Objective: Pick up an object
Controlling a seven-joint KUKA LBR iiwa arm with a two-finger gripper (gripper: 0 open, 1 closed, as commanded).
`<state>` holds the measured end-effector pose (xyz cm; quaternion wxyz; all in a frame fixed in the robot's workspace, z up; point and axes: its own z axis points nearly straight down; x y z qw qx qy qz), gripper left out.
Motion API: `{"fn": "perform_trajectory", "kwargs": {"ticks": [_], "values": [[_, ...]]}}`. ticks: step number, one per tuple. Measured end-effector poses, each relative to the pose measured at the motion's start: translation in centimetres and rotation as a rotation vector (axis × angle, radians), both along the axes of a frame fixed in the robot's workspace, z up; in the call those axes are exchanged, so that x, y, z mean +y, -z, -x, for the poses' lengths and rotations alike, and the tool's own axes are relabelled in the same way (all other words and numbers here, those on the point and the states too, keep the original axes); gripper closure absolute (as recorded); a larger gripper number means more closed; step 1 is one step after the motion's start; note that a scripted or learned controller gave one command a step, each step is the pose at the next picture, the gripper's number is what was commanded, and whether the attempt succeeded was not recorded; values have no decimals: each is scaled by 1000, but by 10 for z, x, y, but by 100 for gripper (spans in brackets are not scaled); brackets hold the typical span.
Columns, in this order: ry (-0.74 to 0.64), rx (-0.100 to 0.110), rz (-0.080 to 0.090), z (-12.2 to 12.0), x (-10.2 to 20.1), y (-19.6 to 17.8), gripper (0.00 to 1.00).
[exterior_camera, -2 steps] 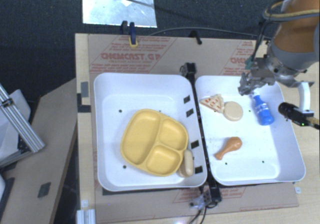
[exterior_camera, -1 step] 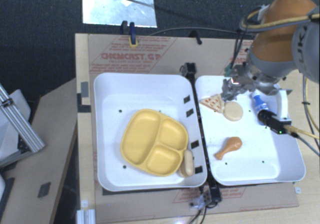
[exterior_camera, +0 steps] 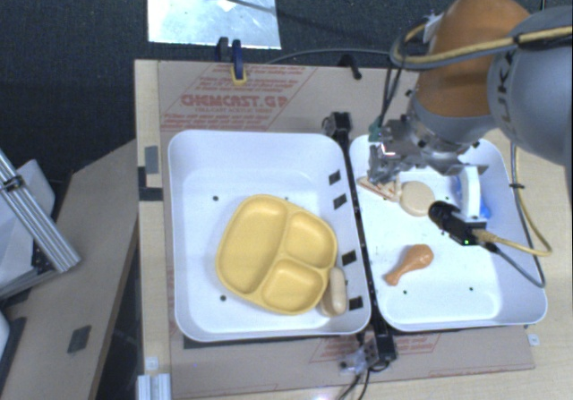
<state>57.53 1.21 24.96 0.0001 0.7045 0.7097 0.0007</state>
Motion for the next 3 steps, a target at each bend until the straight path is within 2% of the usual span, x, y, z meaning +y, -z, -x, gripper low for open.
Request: {"fn": "perform_trajectory", "kwargs": {"ticks": [2,3], "values": [[-2,2,-1,27,96,30,100],[4,0,0,26,93,30,0]]}}
